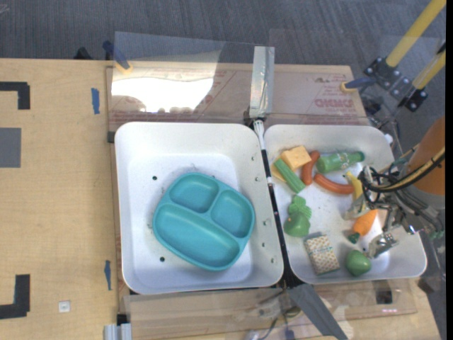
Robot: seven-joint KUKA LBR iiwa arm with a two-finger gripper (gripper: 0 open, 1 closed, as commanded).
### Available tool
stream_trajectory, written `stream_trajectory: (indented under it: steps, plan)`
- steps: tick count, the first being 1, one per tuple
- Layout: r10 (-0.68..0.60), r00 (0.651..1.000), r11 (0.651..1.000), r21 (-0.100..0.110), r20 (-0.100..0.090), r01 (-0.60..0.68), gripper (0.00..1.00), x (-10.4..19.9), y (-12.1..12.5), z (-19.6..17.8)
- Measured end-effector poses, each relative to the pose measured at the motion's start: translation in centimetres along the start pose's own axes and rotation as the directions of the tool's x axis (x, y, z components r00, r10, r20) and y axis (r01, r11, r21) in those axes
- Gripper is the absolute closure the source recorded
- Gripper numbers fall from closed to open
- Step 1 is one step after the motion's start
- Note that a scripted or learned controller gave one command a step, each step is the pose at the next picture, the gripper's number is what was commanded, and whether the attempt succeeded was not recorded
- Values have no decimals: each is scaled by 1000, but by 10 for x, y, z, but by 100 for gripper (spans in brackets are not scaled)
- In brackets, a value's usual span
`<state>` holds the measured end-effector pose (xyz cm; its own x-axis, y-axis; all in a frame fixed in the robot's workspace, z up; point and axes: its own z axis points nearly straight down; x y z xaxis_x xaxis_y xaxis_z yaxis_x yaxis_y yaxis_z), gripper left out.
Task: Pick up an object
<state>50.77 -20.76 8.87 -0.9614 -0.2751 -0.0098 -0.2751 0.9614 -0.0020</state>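
Green round toy [359, 263] lying just below the gripper [381, 241], jaw state being obscured, cannot be told, orange piece [365, 222] seen touching it, speckled block [321, 252] leftward, teal divided plate [204, 220] sitting far left.

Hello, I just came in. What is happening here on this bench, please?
A grey robot arm with an orange band reaches from the right into the right white bin, which holds small toy foods. Its gripper is low near a small orange piece and a round green toy; whether it holds anything is unclear. The left white bin holds a teal divided plastic plate.
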Motion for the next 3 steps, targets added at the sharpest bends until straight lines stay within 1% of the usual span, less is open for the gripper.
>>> stream_trajectory:
  steps: [1,2,3]
  plan:
    - [-2,1000,1000,6,13,2,100,-5,-1,-13]
    - [-181,983,984,2,4,181,100,-76,48,-86]
    - [-193,981,981,3,6,193,100,-153,53,-175]
